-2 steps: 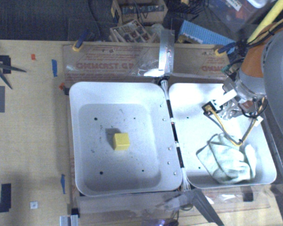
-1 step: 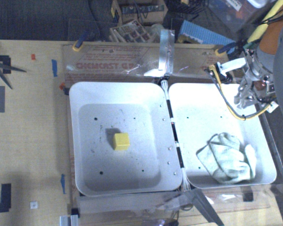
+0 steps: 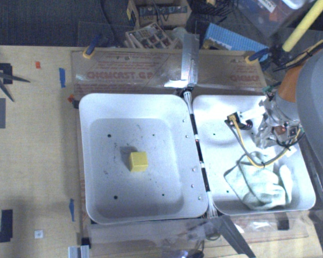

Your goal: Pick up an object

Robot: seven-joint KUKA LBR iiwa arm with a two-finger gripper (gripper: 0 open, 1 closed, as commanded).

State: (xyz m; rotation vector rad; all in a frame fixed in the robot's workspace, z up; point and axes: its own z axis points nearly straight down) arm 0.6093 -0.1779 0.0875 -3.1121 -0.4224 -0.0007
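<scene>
Yellow block (image 3: 139,161) lying mid-left bin (image 3: 97,122), gripper (image 3: 266,136) hovering over right bin (image 3: 215,112) above white cloth (image 3: 264,187), grip state impossible to tell

Faint red letters are being shown on the clear plastic sheet (image 3: 130,73) behind the two white bins. They are looking like "CHEMCAST GP", but they are too blurred to be read surely.

Wooden bench (image 3: 27,171), dark carpet (image 3: 37,9), cluttered cables (image 3: 167,7)
</scene>
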